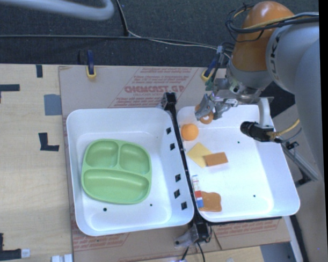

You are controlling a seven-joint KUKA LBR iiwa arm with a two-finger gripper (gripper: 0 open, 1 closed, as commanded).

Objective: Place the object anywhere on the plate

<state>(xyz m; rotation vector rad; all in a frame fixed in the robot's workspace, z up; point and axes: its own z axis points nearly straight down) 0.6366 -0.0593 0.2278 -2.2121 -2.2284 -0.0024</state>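
Clearly the hand [209,114] is clamped on a small orange object [206,119], above the right bin [262,172].

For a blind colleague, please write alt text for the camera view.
The gripper hangs over the right bin's far left corner, an orange-brown piece between its fingers. Below it lie an orange ball and flat food pieces. The left bin holds a green plate.

Two white bins sit on the bench: the left bin [79,157] and the right bin [273,194]. One green plate [116,171] with three compartments lies in the left bin. In the right bin lie four loose items: one orange ball [190,131], one yellow wedge [197,152], one brown block [216,159] and one brown piece with a striped wrapper [208,200]. One small orange-brown piece [206,119] is at the pincer [210,111].
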